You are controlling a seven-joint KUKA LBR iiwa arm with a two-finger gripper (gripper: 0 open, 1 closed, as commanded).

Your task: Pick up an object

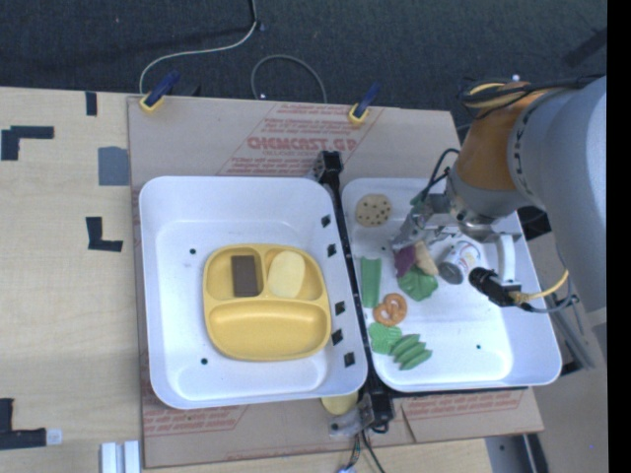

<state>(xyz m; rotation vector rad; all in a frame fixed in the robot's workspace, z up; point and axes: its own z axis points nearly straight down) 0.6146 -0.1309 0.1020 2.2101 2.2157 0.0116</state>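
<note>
My gripper [418,247] reaches down into the right bin [493,358], near its upper middle. Directly under its tip lie a small purple piece [404,259] and a cream piece [426,261], with a green leafy toy [419,285] just below them. Whether anything is in the gripper's grasp is hidden by the wrist. Elsewhere in this bin are a round cookie [373,209] at the top left, a green strip [370,282] along the left wall, a pretzel [390,309], and a green pea pod [403,349] near the front.
The left bin [173,235] holds a yellow divided tray [266,328] with a brown block [244,275] and a pale yellow oval [287,273] in its upper compartments. The grey arm with its orange band [488,156] covers the right bin's upper right corner.
</note>
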